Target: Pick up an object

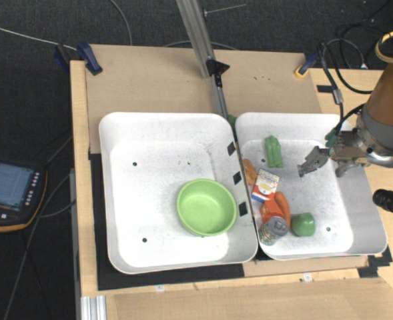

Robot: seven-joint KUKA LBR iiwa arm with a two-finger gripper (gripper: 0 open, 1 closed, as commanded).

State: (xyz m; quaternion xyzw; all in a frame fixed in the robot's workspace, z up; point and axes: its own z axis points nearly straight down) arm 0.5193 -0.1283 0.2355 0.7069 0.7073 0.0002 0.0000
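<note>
While my arm reaches in from three o'clock, the left bin [119, 179] holds a lime green bowl [207, 207], sitting upright toward five o'clock of that bin's floor, near the wall shared with the right bin [356, 229]. A grey metal pole [195, 29] slants down from twelve o'clock and ends at the seam between the two bins.

Along the right bin's nine o'clock wall lies a crowded column: an orange piece [249, 172] at the top, a small white carton [266, 183] with red and blue print just below, touching an orange-red object [277, 209], and a grey can [273, 230] at the bottom. Just beside the can, toward three o'clock, sits a round green object [303, 224]. A green block [273, 151] lies apart from the column, toward twelve o'clock of the bin.

Open white floor runs through the bin's middle and its three o'clock side.

My gripper [324, 162] hangs over the upper middle of this bin with its two dark fingers spread apart and nothing between them. The green block lies near, at nine o'clock of the fingers; the carton is at eight o'clock, the round green object toward six o'clock, well apart
</note>
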